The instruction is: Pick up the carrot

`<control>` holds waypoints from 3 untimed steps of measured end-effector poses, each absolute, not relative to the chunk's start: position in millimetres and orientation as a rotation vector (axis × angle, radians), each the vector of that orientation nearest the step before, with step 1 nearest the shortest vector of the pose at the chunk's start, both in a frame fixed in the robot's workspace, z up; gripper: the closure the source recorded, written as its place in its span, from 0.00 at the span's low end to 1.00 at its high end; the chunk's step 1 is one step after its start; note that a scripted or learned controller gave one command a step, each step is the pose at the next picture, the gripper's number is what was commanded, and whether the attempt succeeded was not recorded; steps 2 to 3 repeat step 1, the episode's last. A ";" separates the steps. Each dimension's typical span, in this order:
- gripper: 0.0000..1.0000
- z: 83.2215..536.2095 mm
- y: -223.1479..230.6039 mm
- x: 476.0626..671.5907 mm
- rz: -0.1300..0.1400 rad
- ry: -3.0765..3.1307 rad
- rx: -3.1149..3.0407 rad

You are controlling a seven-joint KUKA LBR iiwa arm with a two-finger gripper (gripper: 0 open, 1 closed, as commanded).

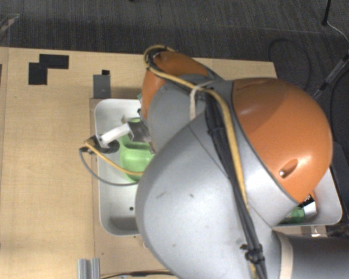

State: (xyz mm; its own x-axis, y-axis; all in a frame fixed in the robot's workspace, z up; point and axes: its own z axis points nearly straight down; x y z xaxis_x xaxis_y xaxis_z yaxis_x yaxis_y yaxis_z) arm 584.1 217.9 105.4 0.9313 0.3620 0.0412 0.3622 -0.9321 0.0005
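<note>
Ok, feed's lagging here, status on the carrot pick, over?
Gripper in left bin, over a green thing. Carrot hidden; arm blocks most of the view.

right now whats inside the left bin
A light green thing lies in the left bin, partly under the grey arm. The arm covers the bin's right side, so whatever lies there cannot be told.

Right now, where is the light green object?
In the camera view, the light green object lies in the white bin on the view's left, near that bin's middle, partly hidden under the grey arm that crosses above it.
</note>
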 end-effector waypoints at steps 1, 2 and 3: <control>1.00 121.4 217.4 587.9 -0.075 -0.576 -3.078; 1.00 121.4 217.4 587.9 -0.075 -0.576 -3.078; 1.00 121.4 217.4 587.9 -0.075 -0.576 -3.078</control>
